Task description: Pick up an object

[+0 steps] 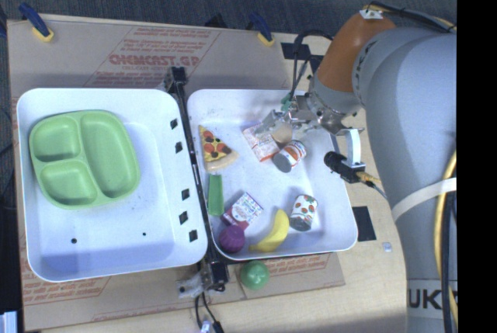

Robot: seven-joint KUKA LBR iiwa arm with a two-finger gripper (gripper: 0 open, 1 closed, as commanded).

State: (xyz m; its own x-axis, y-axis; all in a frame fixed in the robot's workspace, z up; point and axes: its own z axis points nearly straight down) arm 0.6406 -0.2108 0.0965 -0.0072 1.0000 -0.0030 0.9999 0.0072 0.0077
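Right bin (342, 234) holds small toy items, left bin (31, 246) a green divided tray (81, 157). Gripper (289, 122) sits low over a flat snack packet (260, 141) and a small can (289, 156) at the right bin's upper middle. Fingers: cannot tell, open or closed. Can likely light, rigid, smooth, rolls easily; pinch across its round body. Packet thin, crinkly, harder to grab.

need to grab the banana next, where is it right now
The banana lies near the front edge of the right bin in the camera view, between the purple toy on its left and the strawberry-print cup on its right.
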